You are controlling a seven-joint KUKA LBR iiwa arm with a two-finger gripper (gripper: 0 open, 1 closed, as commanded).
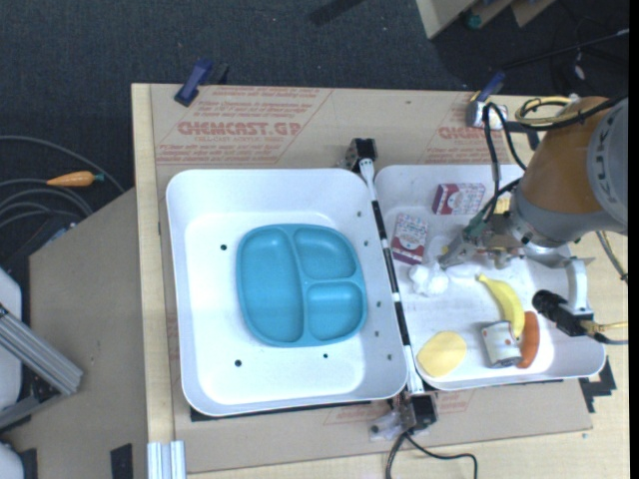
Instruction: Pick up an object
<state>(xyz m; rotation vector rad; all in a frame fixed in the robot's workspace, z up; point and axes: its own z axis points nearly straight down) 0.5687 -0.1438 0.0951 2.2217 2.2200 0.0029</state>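
The gripper [467, 245] sits low in the right bin [584, 367], in its upper middle part, below the grey arm [574, 178] with its orange band. Its tips are dark and blurred against the bin floor — whether they are spread or pressed together cannot be told, and nothing can be seen between them.

Candidate objects, all in the right bin:
- A small white crumpled lump [432, 281], just left of and below the gripper, near the bin's left wall.
- A red-and-white packet [409, 238], left of the gripper, lying flat.
- A second, dark red-and-white packet [456, 199], above the gripper, near the bin's far wall.
- A banana [504, 302], below and right of the gripper, lying at a slant.
- An orange-red carrot-like piece [530, 339], just beside the banana's lower end.
- A small grey can-like item [497, 343], touching or just beside that orange piece (contact not clear).
- A yellow rounded object [441, 353], at the bin's near left corner.

The left bin [200, 367] holds a blue divided tray [300, 283], three compartments, lying flat near its centre. Both bins rest side by side on a board printed with red lettering [240, 128].
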